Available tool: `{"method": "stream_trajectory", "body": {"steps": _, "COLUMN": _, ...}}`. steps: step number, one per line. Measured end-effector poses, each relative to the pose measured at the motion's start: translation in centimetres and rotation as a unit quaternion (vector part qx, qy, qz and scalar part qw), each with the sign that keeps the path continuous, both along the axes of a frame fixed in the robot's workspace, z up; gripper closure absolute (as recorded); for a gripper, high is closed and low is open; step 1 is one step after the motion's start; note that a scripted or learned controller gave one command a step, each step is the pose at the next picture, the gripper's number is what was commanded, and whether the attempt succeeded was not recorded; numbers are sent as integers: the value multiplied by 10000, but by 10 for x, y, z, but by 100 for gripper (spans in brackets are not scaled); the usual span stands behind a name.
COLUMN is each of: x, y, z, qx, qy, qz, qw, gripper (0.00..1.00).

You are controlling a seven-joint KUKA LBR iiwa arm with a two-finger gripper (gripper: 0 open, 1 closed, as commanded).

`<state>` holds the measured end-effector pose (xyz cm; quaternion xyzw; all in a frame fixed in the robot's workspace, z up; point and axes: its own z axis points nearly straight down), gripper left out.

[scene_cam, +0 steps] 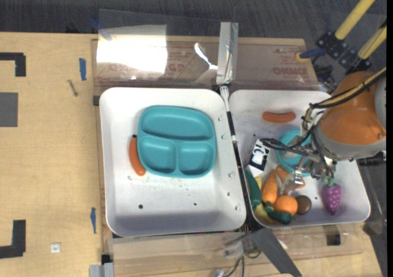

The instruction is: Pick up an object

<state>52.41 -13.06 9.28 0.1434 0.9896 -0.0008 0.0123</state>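
My gripper [299,174] hangs low over the right bin [356,208], just above a pile of toy food. Under and around it lie an orange fruit [285,204], an orange carrot-like piece [269,188], a brown round piece [303,204] and a green piece [252,188]. A teal cup [288,147] sits just behind the gripper, partly hidden by the wrist. Purple grapes [332,198] lie to its right. A black-and-white box [258,155] rests to its left, and an orange sausage [279,117] lies at the back of that bin.
The left bin [116,196] holds a teal divided plate [177,141] with an orange sausage [136,157] beside its left edge. A clear plastic wall [227,51] rises behind the bins. Yellow-handled clamps [344,39] stand at the back right.
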Motion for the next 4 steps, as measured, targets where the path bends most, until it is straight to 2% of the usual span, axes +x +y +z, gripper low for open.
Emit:
{"method": "stream_trajectory", "body": {"steps": 1, "x": -37, "y": 19, "z": 0, "qx": 21, "qy": -18, "qz": -944, "qw": 9955, "gripper": 0}}
{"method": "stream_trajectory", "body": {"steps": 2, "x": 59, "y": 4, "z": 87, "qx": 38, "qy": 37, "qz": -1164, "qw": 9932, "gripper": 0}}
{"method": "stream_trajectory", "body": {"steps": 3, "x": 47, "y": 9, "z": -2, "qx": 15, "qy": 32, "qz": -1138, "qw": 9935, "gripper": 0}}
{"method": "stream_trajectory", "body": {"steps": 4, "x": 118, "y": 0, "z": -2, "qx": 61, "qy": 86, "qz": -2934, "qw": 9559, "gripper": 0}}
